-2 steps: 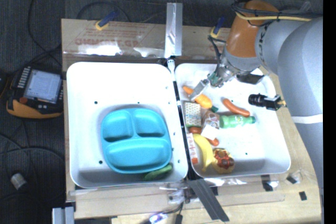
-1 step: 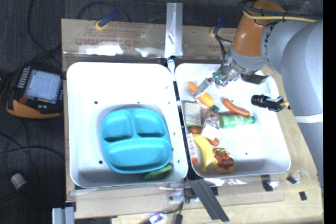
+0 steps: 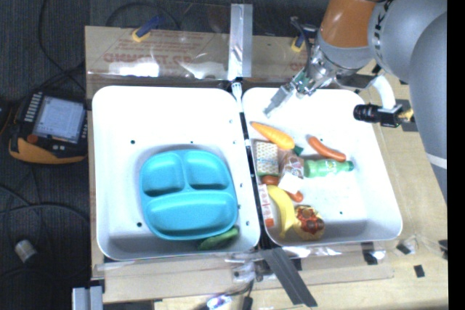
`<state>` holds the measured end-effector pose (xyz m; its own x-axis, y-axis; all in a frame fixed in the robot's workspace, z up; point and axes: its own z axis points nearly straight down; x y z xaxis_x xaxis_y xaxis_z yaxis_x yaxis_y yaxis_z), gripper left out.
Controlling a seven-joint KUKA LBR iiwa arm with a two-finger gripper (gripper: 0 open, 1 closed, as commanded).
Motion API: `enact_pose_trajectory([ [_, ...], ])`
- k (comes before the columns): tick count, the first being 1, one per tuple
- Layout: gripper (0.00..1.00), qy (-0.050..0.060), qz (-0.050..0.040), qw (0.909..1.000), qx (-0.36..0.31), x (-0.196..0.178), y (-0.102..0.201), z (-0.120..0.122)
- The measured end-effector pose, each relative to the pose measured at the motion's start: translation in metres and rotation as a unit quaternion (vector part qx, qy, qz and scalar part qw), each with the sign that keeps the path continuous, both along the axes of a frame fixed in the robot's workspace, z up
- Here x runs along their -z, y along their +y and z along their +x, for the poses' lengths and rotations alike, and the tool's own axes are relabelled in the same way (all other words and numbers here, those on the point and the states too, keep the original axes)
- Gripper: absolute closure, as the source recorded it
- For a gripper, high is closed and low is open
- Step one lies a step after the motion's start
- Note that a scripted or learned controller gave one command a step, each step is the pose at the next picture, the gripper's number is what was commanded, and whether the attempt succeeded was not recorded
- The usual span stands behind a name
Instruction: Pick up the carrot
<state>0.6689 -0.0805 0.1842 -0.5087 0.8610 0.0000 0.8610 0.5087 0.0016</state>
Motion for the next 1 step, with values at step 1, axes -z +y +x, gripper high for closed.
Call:
enact_pose_trajectory([
  [1,0.00,0.003,-0.0013,0.9995,-0.033,0.0908,-0.0282,-0.0047],
])
